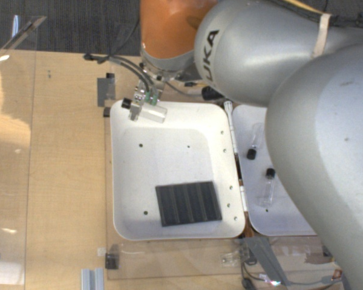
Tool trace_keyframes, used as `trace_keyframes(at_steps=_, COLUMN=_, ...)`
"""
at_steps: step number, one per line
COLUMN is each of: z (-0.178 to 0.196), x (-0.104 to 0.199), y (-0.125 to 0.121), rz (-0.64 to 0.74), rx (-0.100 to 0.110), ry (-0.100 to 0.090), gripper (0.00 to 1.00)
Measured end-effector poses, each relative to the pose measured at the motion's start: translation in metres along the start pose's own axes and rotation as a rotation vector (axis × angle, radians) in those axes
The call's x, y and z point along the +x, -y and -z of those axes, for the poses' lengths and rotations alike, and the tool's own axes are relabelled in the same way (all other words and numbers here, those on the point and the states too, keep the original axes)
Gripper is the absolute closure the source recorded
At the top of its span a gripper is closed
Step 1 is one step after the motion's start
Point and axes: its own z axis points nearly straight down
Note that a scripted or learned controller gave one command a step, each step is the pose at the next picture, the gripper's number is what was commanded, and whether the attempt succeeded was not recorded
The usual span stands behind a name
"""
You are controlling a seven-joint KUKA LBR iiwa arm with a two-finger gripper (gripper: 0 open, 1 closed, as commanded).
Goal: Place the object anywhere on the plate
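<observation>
Black ribbed flat plate (188, 203) lies in left white bin (124, 180). Gripper (137, 106) hangs well away from plate, up and left of it. Small clear plastic tube (155, 113) right at gripper, well apart from plate. Grip open or closed: cannot tell.

Left bin (124, 180) and right bin (254, 219) sitting side by side on a bench (54, 162); a vial (253, 141) and a second vial (267, 191) lying in the right bin; grey block (106, 89) sitting near the left bin

Dark ribbed plate (188, 203) flat in left bin (127, 180). Clear black-capped vial (253, 142) lying in right bin (257, 219), second vial (267, 189) near it.
</observation>
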Motion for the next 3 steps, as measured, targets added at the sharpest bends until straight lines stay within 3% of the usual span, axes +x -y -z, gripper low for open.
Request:
trace_keyframes(at_steps=1, z=0.123, x=0.019, y=0.006, rz=-0.38, rx=-0.002, ry=0.003, gripper=1.0)
trace_keyframes(at_steps=2, z=0.006, x=0.028, y=0.019, rz=-0.349, rx=0.006, ry=-0.005, gripper=1.0)
trace_keyframes(at_steps=3, z=-0.102, x=0.025, y=0.02, rz=-0.867, rx=0.006, ry=-0.003, gripper=1.0)
